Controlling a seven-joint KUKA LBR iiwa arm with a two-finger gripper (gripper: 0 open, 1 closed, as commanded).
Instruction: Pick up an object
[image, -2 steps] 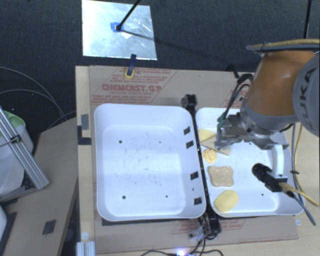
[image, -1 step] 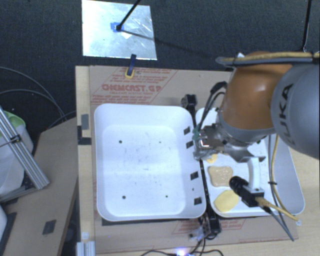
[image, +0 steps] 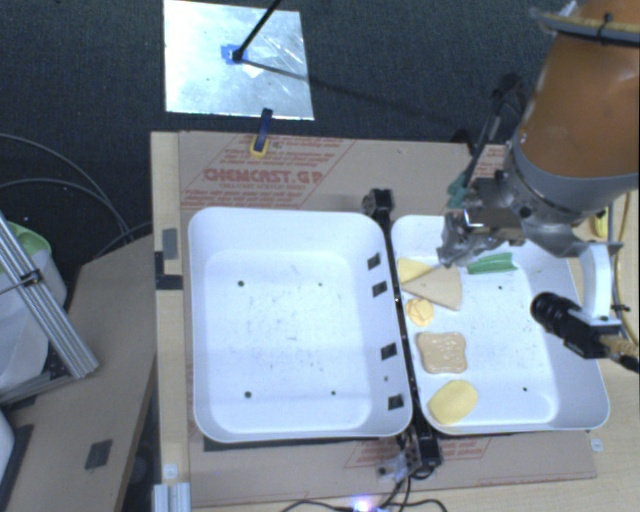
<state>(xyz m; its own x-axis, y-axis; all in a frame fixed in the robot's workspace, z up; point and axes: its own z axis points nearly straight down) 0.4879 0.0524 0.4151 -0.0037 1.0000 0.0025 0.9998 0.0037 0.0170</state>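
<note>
Dark carpet surrounded the bench, whose brown board carried two shallow white bins side by side so that items could be moved from one to the other. Left bin lay at nine o'clock of the divider; right bin at three o'clock held all the pieces, clustered along its left wall. From twelve to six o'clock ran a pale yellow wedge, a small yellow lump, a tan flat piece and a yellow oval; a green piece lay at two o'clock of the wedge. The arm entered from three o'clock, placing the pincer low over the wedge's upper edge, probably to grasp there. Whether the pincer was spread or pressed together could not be told, and no piece was seen between its tips.
</note>
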